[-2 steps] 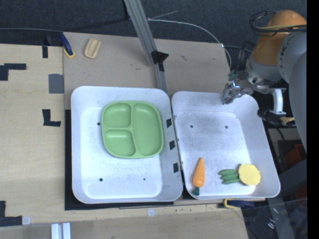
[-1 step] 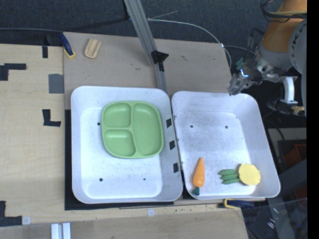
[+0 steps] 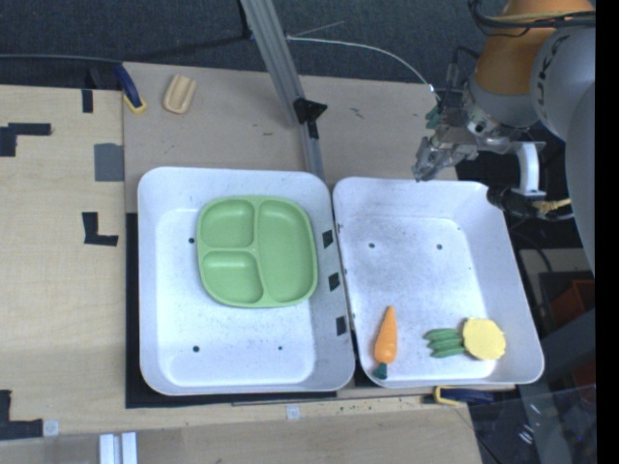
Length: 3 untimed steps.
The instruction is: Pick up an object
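Camera view: the grey two-finger gripper [image 3: 426, 169] hangs over the far rim of the right shallow white bin [image 3: 503, 249], nothing between its fingers; whether they are parted I cannot tell. An orange plastic carrot [image 3: 386, 333] lies near this bin's front edge.

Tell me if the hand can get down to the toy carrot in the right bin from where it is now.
Probably yes. The hand hangs over the far rim of the right bin, and the carrot lies by the near wall with bare floor between them. The bin's left wall sits close beside it, which may crowd a grasp.
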### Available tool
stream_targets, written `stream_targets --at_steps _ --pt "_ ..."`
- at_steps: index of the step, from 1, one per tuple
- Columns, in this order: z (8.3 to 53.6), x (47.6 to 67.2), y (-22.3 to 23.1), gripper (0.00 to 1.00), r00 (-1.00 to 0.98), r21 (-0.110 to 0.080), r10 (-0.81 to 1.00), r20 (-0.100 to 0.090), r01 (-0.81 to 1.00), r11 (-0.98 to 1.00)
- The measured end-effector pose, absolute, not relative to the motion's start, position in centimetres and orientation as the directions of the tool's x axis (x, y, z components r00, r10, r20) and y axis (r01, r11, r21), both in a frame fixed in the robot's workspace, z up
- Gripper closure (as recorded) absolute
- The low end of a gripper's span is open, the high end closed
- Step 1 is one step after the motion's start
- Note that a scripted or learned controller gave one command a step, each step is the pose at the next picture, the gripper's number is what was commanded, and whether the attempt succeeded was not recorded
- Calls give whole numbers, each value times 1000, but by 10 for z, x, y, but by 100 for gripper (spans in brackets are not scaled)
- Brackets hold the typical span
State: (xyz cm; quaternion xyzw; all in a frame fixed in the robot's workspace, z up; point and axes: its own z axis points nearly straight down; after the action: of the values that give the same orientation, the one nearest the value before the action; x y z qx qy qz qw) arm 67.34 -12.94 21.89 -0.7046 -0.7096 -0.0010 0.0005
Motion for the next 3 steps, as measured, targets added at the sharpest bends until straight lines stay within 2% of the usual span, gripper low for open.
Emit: stream_targets --at_steps 1,3 --pt "211 673 -80 100 -6 -2 1000 2 1000 6" --pt "206 657 31 100 -6 -3 1000 2 1000 6"
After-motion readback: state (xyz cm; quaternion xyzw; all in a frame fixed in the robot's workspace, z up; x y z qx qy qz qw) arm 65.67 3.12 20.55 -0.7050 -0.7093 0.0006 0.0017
